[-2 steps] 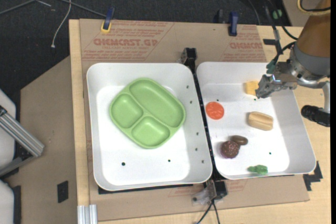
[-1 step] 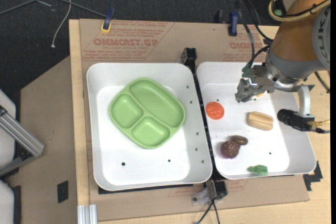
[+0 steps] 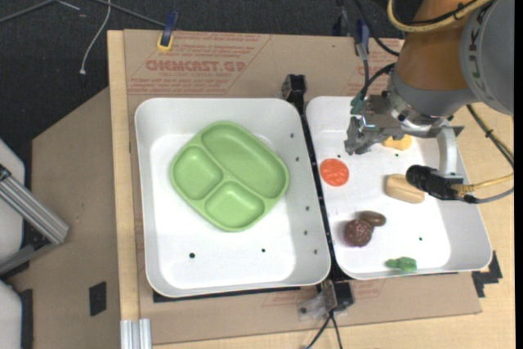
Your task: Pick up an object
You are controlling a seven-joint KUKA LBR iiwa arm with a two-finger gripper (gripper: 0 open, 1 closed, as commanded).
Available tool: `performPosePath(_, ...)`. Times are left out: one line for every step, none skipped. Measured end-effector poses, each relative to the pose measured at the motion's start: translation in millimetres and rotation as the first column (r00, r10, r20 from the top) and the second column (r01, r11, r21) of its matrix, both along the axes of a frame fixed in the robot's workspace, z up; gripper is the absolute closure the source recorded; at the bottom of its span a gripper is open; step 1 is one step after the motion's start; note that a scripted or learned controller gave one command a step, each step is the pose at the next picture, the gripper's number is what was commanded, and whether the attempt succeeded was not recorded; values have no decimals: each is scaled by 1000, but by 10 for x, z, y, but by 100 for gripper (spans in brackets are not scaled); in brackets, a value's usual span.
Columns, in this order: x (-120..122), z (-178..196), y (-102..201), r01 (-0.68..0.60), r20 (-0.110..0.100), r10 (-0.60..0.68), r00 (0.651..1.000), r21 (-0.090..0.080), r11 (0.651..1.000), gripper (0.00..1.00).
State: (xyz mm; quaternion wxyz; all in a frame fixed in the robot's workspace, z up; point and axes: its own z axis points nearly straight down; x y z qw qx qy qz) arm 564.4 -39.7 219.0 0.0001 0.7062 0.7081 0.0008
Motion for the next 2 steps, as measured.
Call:
performPosePath(-106, -52, 574, -2, -5, 2, 1000, 2, 1000, 100)
performPosePath(-165, -54, 1192, -4, -3, 4, 1000, 2, 1000, 100)
